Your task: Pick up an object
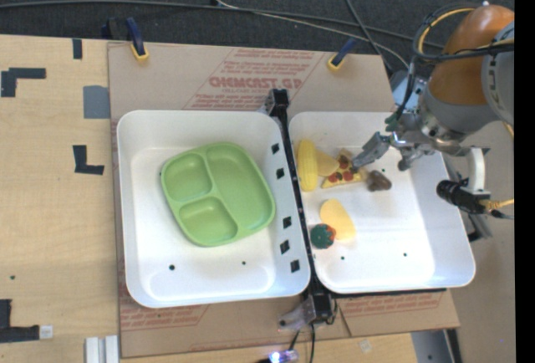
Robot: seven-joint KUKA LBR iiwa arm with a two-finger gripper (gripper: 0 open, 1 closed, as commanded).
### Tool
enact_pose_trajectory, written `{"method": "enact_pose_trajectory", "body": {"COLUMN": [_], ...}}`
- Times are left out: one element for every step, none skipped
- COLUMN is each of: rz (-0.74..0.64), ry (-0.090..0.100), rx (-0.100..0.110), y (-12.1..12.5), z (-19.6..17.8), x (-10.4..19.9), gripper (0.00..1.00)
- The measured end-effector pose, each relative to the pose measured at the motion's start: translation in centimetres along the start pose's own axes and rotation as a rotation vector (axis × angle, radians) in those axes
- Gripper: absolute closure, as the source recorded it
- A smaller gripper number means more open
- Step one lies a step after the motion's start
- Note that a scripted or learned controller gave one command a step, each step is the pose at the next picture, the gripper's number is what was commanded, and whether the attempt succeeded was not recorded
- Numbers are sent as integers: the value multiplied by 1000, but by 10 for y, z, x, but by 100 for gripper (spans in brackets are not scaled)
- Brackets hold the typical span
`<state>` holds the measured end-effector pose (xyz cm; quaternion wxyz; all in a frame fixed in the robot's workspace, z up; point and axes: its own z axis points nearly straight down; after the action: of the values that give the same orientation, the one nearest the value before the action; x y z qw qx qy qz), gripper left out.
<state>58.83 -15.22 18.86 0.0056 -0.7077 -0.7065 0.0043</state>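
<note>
The left bin holds a green tray. Right of that tray, the right bin holds corn, a pizza slice, a yellow piece and a green ball. The gripper hovers at the slice's upper end; I cannot tell its spread.

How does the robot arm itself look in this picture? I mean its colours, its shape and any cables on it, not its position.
The arm is grey and rounded, with a glossy orange band above the wrist. Thin black and yellow cables curve over the orange part. The gripper is slim, grey metal, narrowing toward its tip. A white bracket with a black fitting sits on the arm's side, and an orange-yellow wire leads off from it.
</note>
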Motion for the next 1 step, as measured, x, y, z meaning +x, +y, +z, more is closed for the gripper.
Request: {"method": "enact_pose_trajectory", "body": {"rz": [-3], "ry": [-2], "rx": [-12], "y": [3], "z": [-7], "x": [0], "gripper": [0]}}
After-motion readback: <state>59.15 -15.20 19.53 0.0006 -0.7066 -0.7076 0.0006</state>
